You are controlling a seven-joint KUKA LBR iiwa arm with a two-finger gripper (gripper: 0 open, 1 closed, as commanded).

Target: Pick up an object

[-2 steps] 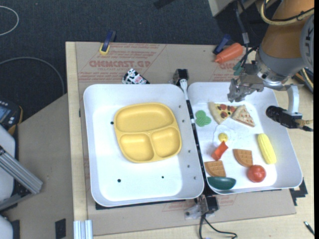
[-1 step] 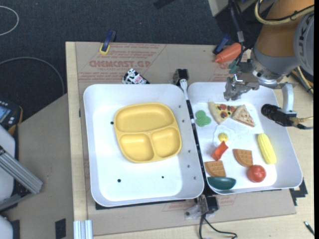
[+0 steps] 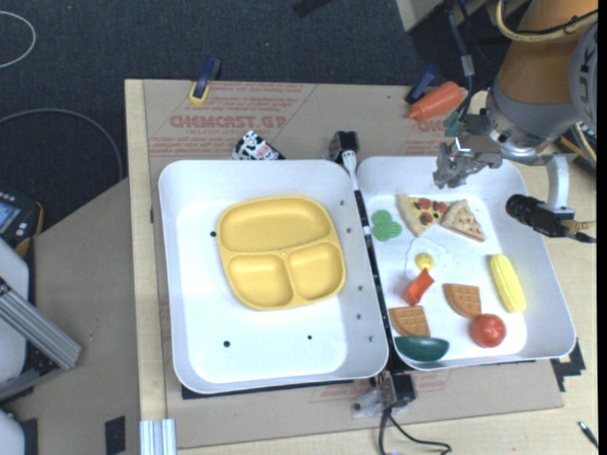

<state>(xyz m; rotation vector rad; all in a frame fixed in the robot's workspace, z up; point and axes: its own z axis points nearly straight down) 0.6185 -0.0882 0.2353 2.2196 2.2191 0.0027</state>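
Note:
My gripper (image 3: 455, 174) hangs over the back of the right bin (image 3: 550, 303), just above and behind two toy pizza slices (image 3: 424, 212) (image 3: 465, 221). Nothing is seen held in it. Further forward in that bin lie a green leafy piece (image 3: 385, 225), a fried egg (image 3: 423, 258), an orange-red carrot piece (image 3: 418, 285), two waffle pieces (image 3: 462, 299) (image 3: 410, 321), a yellow corn cob (image 3: 507, 282), a red tomato (image 3: 487, 330) and a dark green piece (image 3: 421, 349).
The left bin (image 3: 190, 339) holds a yellow divided plate (image 3: 281, 251). Behind the bins sit an orange clamp (image 3: 436, 100), a blue and yellow clamp (image 3: 202, 81) and a small black-and-white object (image 3: 256, 147). A black fitting (image 3: 536, 214) sticks out at the right bin's edge.

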